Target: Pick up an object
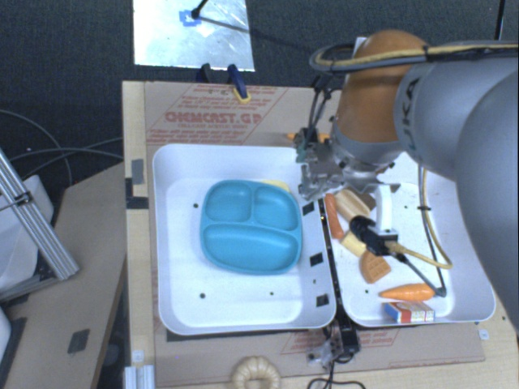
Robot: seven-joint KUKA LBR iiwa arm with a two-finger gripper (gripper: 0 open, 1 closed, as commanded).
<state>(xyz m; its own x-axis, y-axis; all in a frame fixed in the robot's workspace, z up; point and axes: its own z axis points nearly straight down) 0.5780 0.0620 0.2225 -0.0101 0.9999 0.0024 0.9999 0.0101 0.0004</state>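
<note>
Two shallow white plastic bins, the near-left bin [182, 282] and the right-hand bin [464, 288], sit side by side on a printed cardboard sheet [211, 116] as the grey arm's gripper [315, 183] hangs low over the walls where they meet. Whether it is spread or closed cannot be told from this angle. Just right of it, inside the right-hand bin, lies a smooth tan rounded block [354, 203], with a slim orange stick [332, 217] close alongside. Further along lie a brown wedge-shaped piece [375, 267], a glossy orange toy carrot [409, 292] and a small red, white and blue box [409, 313]. A glossy sky-blue three-compartment plastic plate [251, 225] rests in the near-left bin.
</note>
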